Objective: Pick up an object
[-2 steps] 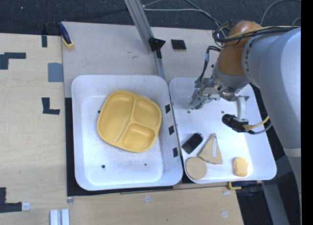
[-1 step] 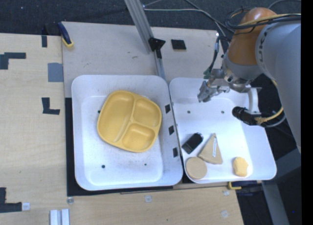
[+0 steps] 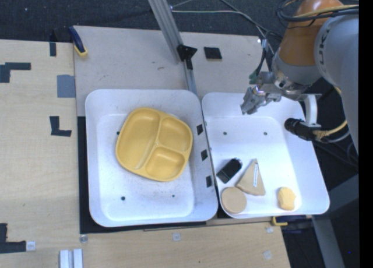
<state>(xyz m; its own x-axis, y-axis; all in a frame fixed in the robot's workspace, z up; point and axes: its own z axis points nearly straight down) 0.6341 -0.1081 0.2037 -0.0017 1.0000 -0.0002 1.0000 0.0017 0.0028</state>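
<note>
Two white bins sit side by side. The left bin (image 3: pixel 99 144) holds a yellow divided tray (image 3: pixel 154 143). In the right bin's (image 3: pixel 303 162) near end lie a black block (image 3: pixel 229 170), a tan wedge (image 3: pixel 253 178), a tan disc (image 3: pixel 233 200) and a yellow lump (image 3: pixel 286 197). The gripper (image 3: pixel 249 105) hangs over that bin's far edge, well apart from them, holding nothing; how far it is open is too small to tell.

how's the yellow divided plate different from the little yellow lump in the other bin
The yellow divided plate is broad, flat, with compartments; the yellow lump is small, rounded and solid. The plate lies in the left bin, the lump in the right bin. Both are yellow.
</note>
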